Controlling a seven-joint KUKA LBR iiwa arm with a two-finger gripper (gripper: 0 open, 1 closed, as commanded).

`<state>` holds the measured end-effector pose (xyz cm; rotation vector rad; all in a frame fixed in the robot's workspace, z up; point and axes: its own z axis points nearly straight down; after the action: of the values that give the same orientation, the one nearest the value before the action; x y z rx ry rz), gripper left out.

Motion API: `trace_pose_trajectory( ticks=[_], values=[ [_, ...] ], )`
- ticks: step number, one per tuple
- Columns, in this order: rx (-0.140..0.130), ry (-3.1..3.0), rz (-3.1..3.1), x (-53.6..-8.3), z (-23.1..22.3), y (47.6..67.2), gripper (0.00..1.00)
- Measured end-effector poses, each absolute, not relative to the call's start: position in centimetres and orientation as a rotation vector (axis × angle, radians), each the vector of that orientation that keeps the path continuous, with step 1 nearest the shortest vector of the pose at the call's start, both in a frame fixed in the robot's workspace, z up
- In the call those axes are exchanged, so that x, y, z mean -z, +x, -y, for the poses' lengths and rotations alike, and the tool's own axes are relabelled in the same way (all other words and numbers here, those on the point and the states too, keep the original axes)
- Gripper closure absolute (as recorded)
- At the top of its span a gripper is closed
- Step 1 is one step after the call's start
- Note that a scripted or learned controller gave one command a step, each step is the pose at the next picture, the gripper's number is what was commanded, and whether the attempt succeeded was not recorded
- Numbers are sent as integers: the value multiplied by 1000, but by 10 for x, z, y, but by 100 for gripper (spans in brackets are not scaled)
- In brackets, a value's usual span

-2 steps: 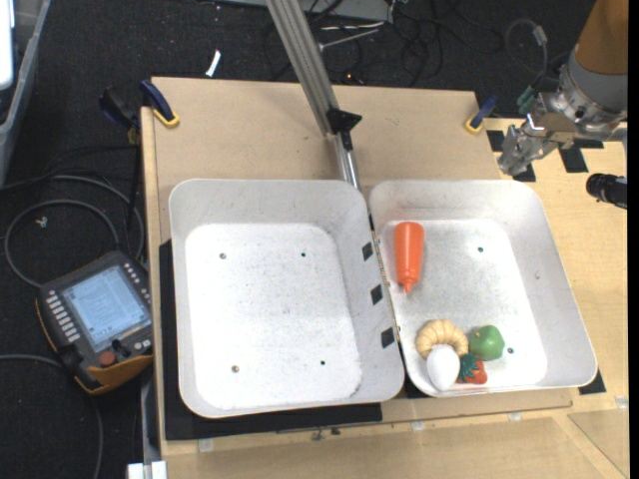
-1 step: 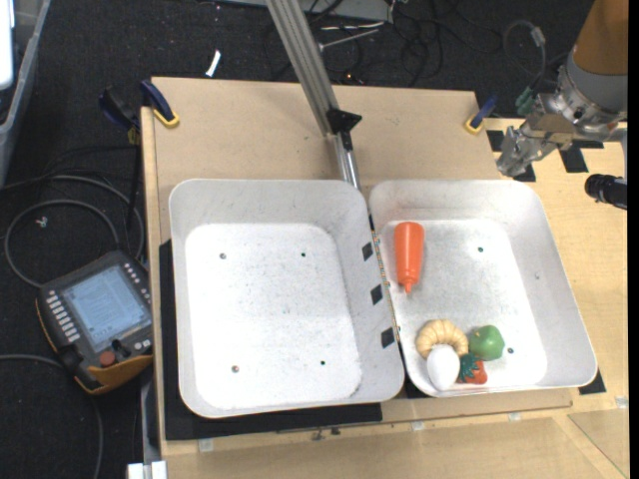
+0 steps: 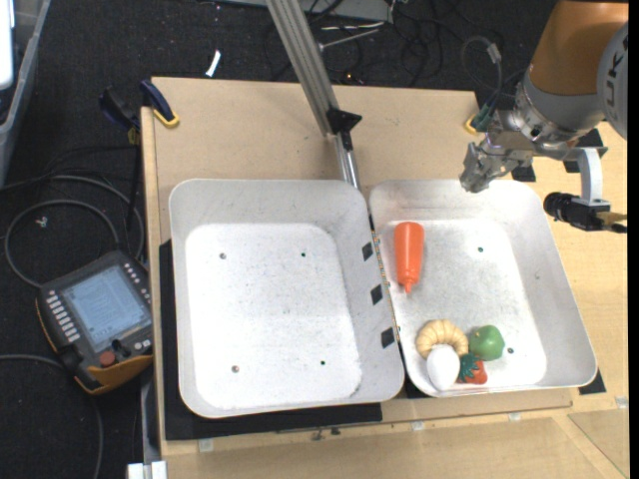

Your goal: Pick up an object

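An orange carrot-shaped toy [image 3: 408,253] lies in the right bin [image 3: 519,267], near its left wall. At the bin's front sit a tan croissant-like piece [image 3: 442,335], a white egg [image 3: 442,368], a green pepper-like toy [image 3: 486,342] and a small red piece [image 3: 472,372], all bunched together. My gripper [image 3: 479,171] hangs above the right bin's back edge, well apart from every object. Nothing is visible between its fingers.
The left bin [image 3: 265,292] lies beside the right one, with dark clips along the shared wall. A slanted metal pole [image 3: 305,48] crosses the back of the bench. A teach pendant [image 3: 98,312] lies on the floor at left.
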<state>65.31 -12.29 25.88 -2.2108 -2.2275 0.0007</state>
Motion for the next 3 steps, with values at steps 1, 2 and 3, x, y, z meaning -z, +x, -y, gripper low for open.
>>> trace_pose_trajectory(
  ticks=[1, 2, 3],
  values=[
    [-1, -2210, 2228, -246, 66, 645, 100],
    [1, -2211, 2229, -253, 14, 635, 100],
    [0, -2210, 2229, -251, -39, 629, 100]
  ],
)
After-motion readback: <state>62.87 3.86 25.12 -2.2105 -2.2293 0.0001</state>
